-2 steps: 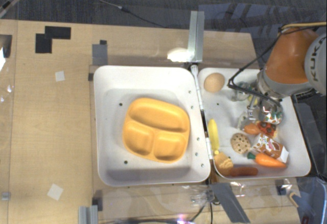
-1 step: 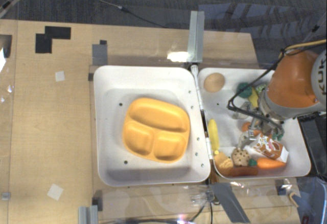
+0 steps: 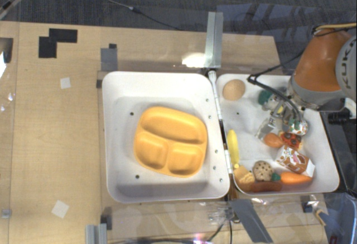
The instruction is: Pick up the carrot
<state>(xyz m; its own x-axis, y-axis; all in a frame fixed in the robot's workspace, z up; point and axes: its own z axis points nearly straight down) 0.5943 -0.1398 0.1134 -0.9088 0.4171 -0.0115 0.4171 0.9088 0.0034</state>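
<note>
So the carrot [image 3: 295, 178] is lying flat in the lower right corner of the right bin [image 3: 245, 120], just under a small printed carton [image 3: 292, 160] whose label is too blurry to read. The gripper [image 3: 279, 120] hangs over the middle of that bin, above an orange lump [image 3: 273, 140]; I honestly can't tell its state. Partial "KU" lettering shows on the arm [image 3: 321, 67] at the right edge. The left bin [image 3: 117, 126] holds a yellow divided tray [image 3: 170, 141].
</note>
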